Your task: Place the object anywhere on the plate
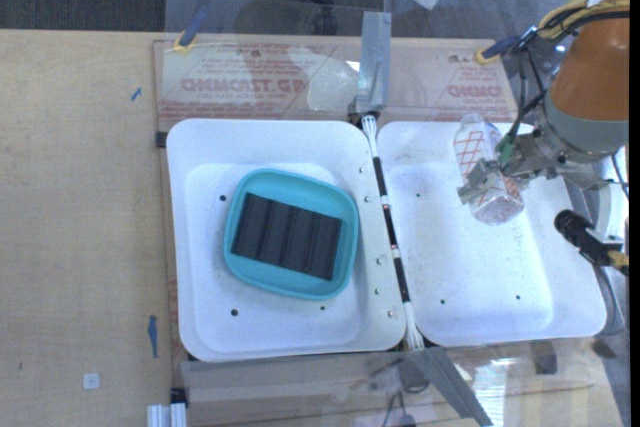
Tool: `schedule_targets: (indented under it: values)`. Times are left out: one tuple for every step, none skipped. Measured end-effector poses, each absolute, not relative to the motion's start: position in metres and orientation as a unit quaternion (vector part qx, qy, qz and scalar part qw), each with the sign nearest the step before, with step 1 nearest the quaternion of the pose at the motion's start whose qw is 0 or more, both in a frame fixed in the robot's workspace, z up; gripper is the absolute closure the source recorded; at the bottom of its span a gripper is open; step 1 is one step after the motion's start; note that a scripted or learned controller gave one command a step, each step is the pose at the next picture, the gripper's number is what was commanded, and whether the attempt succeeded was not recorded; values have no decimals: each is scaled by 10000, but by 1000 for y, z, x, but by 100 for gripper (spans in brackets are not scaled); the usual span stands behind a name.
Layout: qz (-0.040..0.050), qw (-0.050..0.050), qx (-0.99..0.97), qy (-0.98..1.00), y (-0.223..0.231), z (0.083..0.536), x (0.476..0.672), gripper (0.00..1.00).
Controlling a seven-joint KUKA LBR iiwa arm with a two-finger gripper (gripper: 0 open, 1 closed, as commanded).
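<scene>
Two white bins sit side by side on the counter (70, 215), joined down the middle. The left bin (190, 165) has a teal plate (290, 233) pretty much in its centre, squarish with rounded corners, and there's a dark ribbed slab (286, 235) lying flat on it, covering most of the plate's inside. The right bin (480, 305) is where the action is: the arm (590, 80) comes in from the right edge, orange band visible up top, and the gripper (492, 177) is over the bin's back half, toward its right side. The object is a clear plastic bottle (485, 170) with a red crisscross pattern on it, and it looks to be right at the fingers, tilted, with its cap end pointing toward the bin's back edge. Honestly the bottle is see-through and it's all a bit blurry there, so I can't tell if the fingers are spread or actually pinching it. Bottle's well apart from the plate, whole other bin. Behind the bins there's a clear sheet (270, 85) with red lettering along the counter's back edge.
</scene>
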State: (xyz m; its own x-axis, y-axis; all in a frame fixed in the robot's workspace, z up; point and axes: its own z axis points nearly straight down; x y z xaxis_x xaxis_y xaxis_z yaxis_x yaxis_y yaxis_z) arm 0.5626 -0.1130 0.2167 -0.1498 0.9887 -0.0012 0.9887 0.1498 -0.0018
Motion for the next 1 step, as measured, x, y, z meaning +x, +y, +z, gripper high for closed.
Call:
schedule_targets:
  values:
    - [7,-4,-6521,-7581,-113,217,563,0]
